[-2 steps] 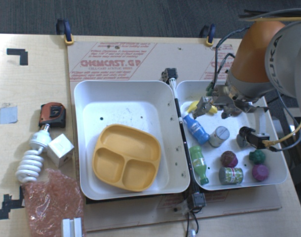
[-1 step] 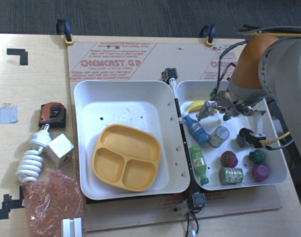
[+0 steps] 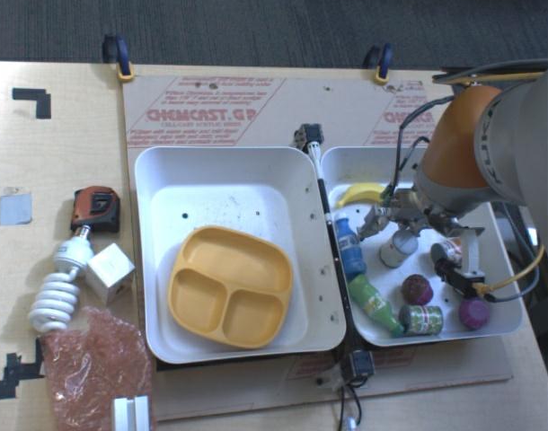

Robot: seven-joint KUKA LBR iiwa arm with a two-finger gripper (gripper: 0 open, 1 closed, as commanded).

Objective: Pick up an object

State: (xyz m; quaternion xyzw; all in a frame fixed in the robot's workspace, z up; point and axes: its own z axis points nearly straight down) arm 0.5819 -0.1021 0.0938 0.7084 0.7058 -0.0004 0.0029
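A: In the right bin (image 3: 503, 241) the gripper (image 3: 398, 245) hangs low over the toys, near the blue bottle (image 3: 349, 248) and the banana (image 3: 362, 193). I cannot tell how it is set.

B: What should it grab?

A: Maybe the dark ball (image 3: 417, 289). It sits a bit apart, so there is room.

B: And the can (image 3: 421, 320)?

A: It lies by the front wall, next to the green bottle (image 3: 374, 302). That is tight. Go straight down and stay off the walls.
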